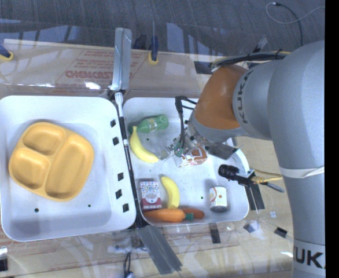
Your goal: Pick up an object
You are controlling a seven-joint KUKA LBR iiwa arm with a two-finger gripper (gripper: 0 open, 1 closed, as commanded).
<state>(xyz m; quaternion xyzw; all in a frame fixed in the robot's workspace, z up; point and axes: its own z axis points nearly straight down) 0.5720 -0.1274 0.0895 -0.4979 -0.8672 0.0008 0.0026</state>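
My gripper [180,149] is low in the right bin [239,210], near its middle, under the orange wrist band. It sits right at a small white and orange packet [194,157], touching or just above its left end; which one is unclear. To its left lie a yellow banana [140,147] and a green bottle [153,124]. Nearer the front are a smaller banana [170,191], a red and white carton [150,194], a carrot [166,215] and a small can [218,198].
The left bin [7,213] holds a yellow divided plate [51,160]. The grey arm [285,114] covers the right bin's far right corner and side. A ridge with black clips [120,155] divides the two bins.
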